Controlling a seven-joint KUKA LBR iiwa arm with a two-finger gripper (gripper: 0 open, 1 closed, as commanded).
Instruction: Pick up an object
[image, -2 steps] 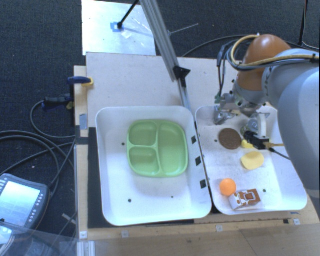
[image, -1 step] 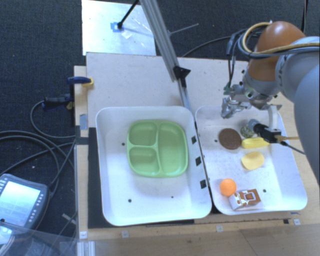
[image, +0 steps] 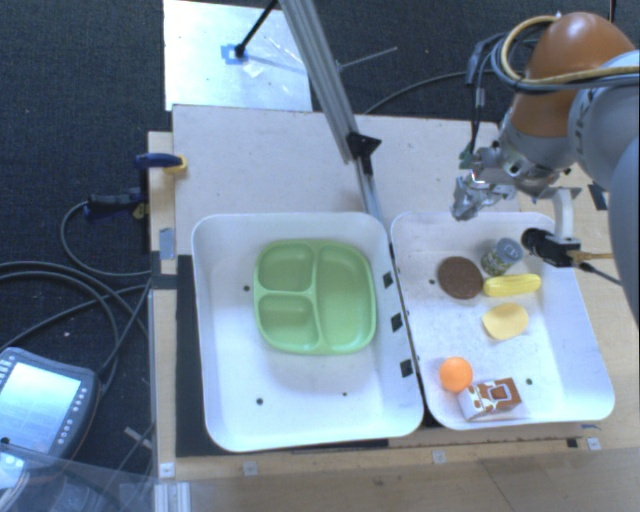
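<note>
Across the bench sit two shallow white bins: the left bin (image: 225, 400) holds a smooth green divided plate (image: 314, 297), and the right bin (image: 585, 375) holds a brown round disc (image: 460, 278), yellow banana (image: 512, 286), pale yellow chip-shaped piece (image: 505, 321), brown-and-white printed packet (image: 491, 398), grey-green can (image: 501, 255) and orange ball (image: 456, 374). Above that bin's far edge hovers the gripper (image: 466, 203), holding nothing visible.

tray (image: 315, 297) in left bin (image: 225, 400), ball (image: 456, 375) perhaps touching box (image: 491, 398)
</note>
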